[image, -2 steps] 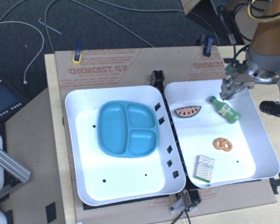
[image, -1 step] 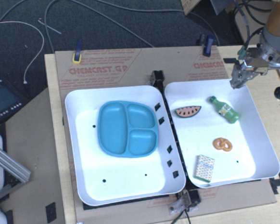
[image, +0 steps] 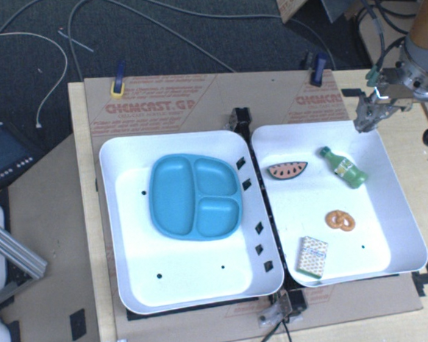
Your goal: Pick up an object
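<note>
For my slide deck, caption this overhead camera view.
Gripper above right bin holding bottle, watermelon slice, pretzel.

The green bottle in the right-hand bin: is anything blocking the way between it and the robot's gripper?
Nothing visible does. The gripper hangs over the right bin's far right corner, and the green bottle lies just in front of it on bare white floor. The watermelon slice, pretzel and patterned packet all lie off that line.

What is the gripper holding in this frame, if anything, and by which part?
Nothing. The gripper hangs above the right bin's far right corner, apart from the green bottle lying in it.
</note>
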You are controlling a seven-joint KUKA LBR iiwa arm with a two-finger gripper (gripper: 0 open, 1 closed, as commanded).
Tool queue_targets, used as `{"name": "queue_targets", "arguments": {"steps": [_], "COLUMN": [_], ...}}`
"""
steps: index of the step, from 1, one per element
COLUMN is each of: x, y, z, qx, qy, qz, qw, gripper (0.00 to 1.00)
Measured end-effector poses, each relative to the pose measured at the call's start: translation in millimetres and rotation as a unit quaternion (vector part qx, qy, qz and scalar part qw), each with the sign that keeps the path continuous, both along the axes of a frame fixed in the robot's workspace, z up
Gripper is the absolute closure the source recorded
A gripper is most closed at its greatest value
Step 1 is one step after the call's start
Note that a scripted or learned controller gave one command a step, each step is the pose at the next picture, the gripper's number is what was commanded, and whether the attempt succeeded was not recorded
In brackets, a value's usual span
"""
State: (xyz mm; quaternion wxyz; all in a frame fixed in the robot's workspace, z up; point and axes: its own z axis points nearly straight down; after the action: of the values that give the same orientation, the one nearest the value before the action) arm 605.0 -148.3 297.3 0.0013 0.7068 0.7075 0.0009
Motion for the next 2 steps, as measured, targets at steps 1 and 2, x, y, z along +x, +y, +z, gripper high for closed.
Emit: {"name": "queue_targets", "arguments": {"steps": [1,2], "x": [1,5], "y": [52,113], "z": [-23,-39], "qx": [0.0014,0.0018], "qy": [0.003,0.003], "qz": [0.002,0.003], "qw": [1.0000,1.0000], "gripper": [1.00,1.00]}}
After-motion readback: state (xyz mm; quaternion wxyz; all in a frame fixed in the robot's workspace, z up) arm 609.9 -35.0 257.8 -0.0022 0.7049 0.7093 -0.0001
